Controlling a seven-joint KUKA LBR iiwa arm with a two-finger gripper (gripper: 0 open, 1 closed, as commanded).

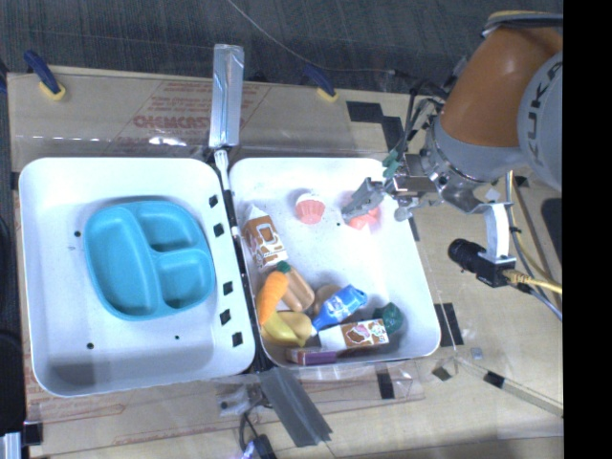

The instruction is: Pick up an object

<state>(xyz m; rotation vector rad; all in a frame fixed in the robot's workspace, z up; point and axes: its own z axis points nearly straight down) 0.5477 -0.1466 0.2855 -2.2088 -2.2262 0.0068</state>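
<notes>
My gripper [366, 199] hangs over the upper right part of the right bin [421, 285]. A small pink-red object [363, 221] lies right below its tip, partly covered by it; whether they touch I cannot tell. A pink cupcake-like piece [309, 208] sits a little to the left. Toward the bin's front lie a brown carton [265, 241], an orange carrot [273, 293], a yellow piece [287, 328], a blue packet [341, 306], a white-and-brown carton [354, 335] and a dark green piece [390, 318].
The left bin [48, 352] holds a blue divided tray [151, 256]. A grey strip [227, 94] stands at the divider's far end. The arm's orange band [497, 84] and cables crowd the right side, beside a black fitting [475, 256].
</notes>
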